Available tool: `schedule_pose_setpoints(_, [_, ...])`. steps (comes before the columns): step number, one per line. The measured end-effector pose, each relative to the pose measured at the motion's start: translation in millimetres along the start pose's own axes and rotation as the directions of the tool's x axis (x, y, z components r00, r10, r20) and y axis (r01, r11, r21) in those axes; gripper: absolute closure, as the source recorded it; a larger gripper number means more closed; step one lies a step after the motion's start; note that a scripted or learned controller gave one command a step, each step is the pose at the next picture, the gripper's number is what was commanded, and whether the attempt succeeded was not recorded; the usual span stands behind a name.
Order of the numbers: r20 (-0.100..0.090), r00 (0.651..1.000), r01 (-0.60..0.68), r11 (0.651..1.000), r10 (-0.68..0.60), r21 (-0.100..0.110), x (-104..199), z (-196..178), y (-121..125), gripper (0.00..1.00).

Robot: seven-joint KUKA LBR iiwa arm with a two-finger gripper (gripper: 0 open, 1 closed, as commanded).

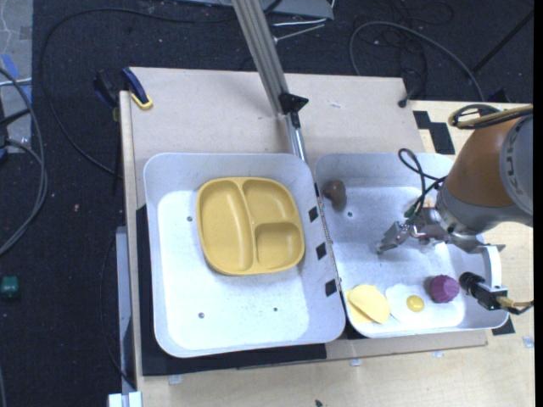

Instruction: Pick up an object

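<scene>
My gripper (393,239) hangs over the middle of the right bin (365,195), its fingertips pointing left and down toward the bin floor. Nothing shows between its fingers. A purple object (442,288) lies near the bin's front right, below and to the right of the gripper. A fried-egg toy (411,302) sits beside it at the front, and a yellow wedge (367,304) lies at the front left corner. A small brown object (335,192) rests near the bin's back left.
The left bin (174,295) holds a yellow divided plate (251,225). A metal pole (263,45) slants from the top down to the gap between the bins. Cables cross the dark floor behind the bench.
</scene>
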State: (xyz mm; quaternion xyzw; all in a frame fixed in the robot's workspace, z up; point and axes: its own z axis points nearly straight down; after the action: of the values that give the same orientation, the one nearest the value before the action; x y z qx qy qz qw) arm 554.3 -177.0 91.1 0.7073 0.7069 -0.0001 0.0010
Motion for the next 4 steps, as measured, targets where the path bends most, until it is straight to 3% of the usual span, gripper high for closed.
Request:
schedule_pose_setpoints(1, [0.002, 1.0, 0.0, 1.0, 0.0, -0.005, -1, -14, 2, 1.0])
schedule_pose_setpoints(3, [0.001, 1.0, 0.002, 1.0, -0.002, -0.005, -11, -130, -7, 1.0])
schedule_pose_setpoints(4, [0.001, 1.0, 0.003, 1.0, -0.003, -0.004, -11, -170, -6, 1.0])
